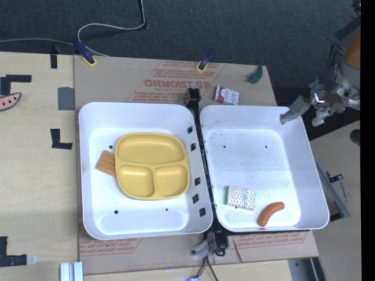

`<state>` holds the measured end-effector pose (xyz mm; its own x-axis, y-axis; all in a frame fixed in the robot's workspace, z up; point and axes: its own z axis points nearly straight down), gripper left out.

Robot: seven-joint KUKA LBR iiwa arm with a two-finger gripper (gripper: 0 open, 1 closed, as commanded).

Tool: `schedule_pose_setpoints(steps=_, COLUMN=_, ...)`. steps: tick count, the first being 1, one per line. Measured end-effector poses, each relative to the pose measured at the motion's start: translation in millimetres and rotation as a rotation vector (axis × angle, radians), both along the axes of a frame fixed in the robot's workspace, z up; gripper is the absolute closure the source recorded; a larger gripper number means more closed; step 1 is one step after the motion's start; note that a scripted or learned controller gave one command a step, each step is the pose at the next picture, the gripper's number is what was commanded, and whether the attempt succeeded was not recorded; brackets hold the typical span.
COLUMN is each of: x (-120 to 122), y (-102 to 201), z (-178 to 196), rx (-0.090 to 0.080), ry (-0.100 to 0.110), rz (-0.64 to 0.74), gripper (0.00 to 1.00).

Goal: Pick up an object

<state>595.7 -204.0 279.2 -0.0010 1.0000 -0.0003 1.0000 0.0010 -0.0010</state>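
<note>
The right bin [293, 134] holds a small patterned packet [240, 198] and an orange sausage [270, 213], both near its front wall. In the left bin [94, 122] lies a yellow divided plate [153, 164], with a brown wafer-like piece [105, 163] tucked under its left edge. My gripper [304, 116] hangs over the right bin's far right corner, well away from the packet and the sausage. It is open, with nothing between its fingers [290, 115].
Both bins rest on a cardboard sheet [170, 84]. Behind the bins lie a small red and white packet [226, 95] and a green item [255, 74]. Clamps [204, 62] hold the cardboard's far edge. A cable [111, 27] runs across the dark floor.
</note>
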Motion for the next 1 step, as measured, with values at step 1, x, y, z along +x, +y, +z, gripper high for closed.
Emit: schedule_pose_setpoints(steps=1, x=-9.6, y=-19.6, z=-99.4, rx=0.000, ry=0.002, rz=-0.001, gripper=0.00)
